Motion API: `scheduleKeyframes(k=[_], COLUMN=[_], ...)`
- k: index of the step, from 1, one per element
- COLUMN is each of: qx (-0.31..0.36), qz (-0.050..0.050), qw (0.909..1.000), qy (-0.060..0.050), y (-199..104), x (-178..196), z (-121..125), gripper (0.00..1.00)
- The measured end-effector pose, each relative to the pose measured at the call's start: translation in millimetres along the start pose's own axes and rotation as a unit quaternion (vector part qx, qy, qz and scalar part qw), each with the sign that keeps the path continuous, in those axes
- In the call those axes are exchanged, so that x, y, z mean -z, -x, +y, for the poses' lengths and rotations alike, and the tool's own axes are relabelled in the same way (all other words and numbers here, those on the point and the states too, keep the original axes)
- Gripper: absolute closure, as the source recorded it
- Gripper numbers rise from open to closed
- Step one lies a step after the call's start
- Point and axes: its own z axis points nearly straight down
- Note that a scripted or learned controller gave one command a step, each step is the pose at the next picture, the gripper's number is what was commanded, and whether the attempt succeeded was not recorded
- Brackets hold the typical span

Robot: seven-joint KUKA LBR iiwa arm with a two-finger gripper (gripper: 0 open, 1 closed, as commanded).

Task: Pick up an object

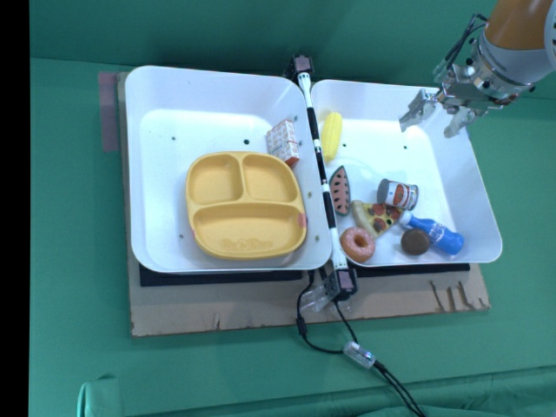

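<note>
We see the gripper (438, 116) above the right bin's (473, 176) far corner, fingers spread wide, nothing between them; toys lie below.

Two bins are set side by side on the worktop (78, 233). A divided tray (246, 204) lies in the left bin (156, 94), a small carton (283, 140) behind it. In the right bin (473, 181), a corn cob (331, 135) lies at the back, with a can (398, 194), bottle (432, 234) and doughnut (357, 244) nearer the front.

Open floor of the right bin (434, 159) is lying beneath the gripper (437, 118); toys are crowding well below-left, from can (398, 194) to bottle (432, 233).
</note>
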Motion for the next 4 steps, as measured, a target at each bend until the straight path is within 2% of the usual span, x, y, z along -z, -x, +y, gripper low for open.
scheduleKeyframes(k=[1, 2, 3, 4], qx=[0.001, -0.002, -0.003, 0.001], qz=[-0.001, -0.002, -0.002, 0.000], qw=[1.0000, 1.0000, 1.0000, 1.0000], qy=[0.002, 0.008, 0.008, 0.003], y=[-38.7, -36.3, -36.3, -45.6], x=[-117.5, -101.6, -101.7, -121.8], z=[20.5, 23.1, 23.0, 75.0], gripper=[0.00, 1.00, 0.00, 0.00])
